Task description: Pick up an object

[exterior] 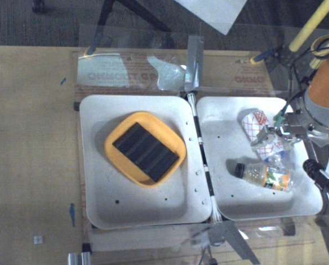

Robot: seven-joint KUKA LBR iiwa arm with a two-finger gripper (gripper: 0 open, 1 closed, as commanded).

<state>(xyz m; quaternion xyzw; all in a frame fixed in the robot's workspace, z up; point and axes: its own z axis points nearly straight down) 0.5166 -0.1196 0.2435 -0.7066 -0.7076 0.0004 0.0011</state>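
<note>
We're looking down at a tan wooden bench (pixel 26 148) with two shallow white bins sitting right next to each other, touching along the middle. The left bin (pixel 98 203) and the right bin (pixel 231 200) both rest directly on it. Behind them a clear plastic sheet (pixel 126 70) lies flat on the bench.

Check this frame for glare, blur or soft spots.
Camera view: even light, soft shadows; the orange tray in the left bin is sharp; the tool over the right bin is slightly smeared, and the clear bottle glints, blurring its outline.
</note>
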